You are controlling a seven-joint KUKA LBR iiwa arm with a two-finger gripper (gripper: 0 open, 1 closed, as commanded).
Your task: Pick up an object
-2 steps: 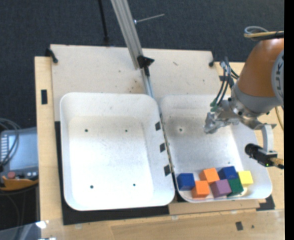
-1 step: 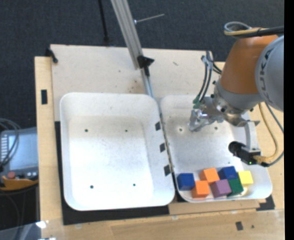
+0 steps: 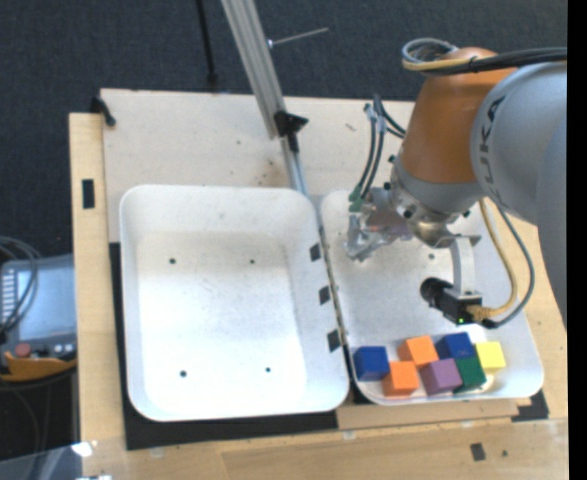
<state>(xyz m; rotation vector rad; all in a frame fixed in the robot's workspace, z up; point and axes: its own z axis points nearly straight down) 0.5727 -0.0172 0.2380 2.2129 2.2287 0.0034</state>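
Several small cubes lie bunched along the near edge of the right bin [image 3: 393,288]: a blue cube [image 3: 371,361], two orange cubes [image 3: 402,376] [image 3: 420,349], a purple cube [image 3: 440,374], a green cube [image 3: 470,372], a second blue cube [image 3: 458,345] and a yellow cube [image 3: 490,355]. My gripper [image 3: 363,238] hangs over the far left part of the right bin, close to the wall between the bins, well away from the cubes. Nothing shows between its fingers.
The left bin [image 3: 223,298] sits beside the right one. A slanted metal pole [image 3: 258,68] rises from the back of the bench. A small black device [image 3: 443,298] with cables hangs from the arm over the right bin. A grey box [image 3: 28,303] stands off the bench at left.
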